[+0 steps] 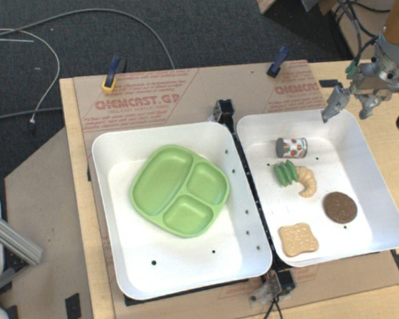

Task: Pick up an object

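Note:
In the right bin [369, 167] lie a small can with a red and white label [291, 147], a green pod-like piece [284, 174], a tan croissant [305, 181], a round brown cookie [340, 207] and a square cracker [298, 238]. My gripper [351, 103] hangs over the bin's far right corner, up and to the right of the can. Its two fingers stand apart, open, with nothing between them.
The left bin [124, 253] holds a green tray with three compartments [180, 190]. Black clips join the bins at the far [223, 109] and near [273, 284] ends. Blue clamps [112, 72] [278, 61] pin the cardboard sheet at the back.

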`<action>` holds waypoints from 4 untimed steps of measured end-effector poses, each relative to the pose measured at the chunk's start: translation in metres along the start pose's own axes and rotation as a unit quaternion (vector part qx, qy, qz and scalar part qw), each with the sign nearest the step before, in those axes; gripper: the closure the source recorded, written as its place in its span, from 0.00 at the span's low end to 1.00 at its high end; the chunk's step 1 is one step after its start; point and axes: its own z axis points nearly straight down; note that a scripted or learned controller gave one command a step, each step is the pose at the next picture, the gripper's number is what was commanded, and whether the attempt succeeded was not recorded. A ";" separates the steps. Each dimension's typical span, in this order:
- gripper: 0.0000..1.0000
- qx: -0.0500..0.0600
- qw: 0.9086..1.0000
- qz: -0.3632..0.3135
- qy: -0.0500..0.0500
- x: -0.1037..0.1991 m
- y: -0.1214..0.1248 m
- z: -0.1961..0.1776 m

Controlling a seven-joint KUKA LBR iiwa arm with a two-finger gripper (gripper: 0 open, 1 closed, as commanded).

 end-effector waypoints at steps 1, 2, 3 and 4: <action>0.00 -0.006 1.000 -0.002 -0.001 0.001 0.002 -0.008; 0.00 -0.003 1.000 -0.001 -0.001 -0.003 -0.002 0.054; 0.00 -0.004 1.000 -0.002 -0.001 0.002 -0.002 0.098; 0.00 -0.019 1.000 -0.003 -0.005 0.000 0.005 0.120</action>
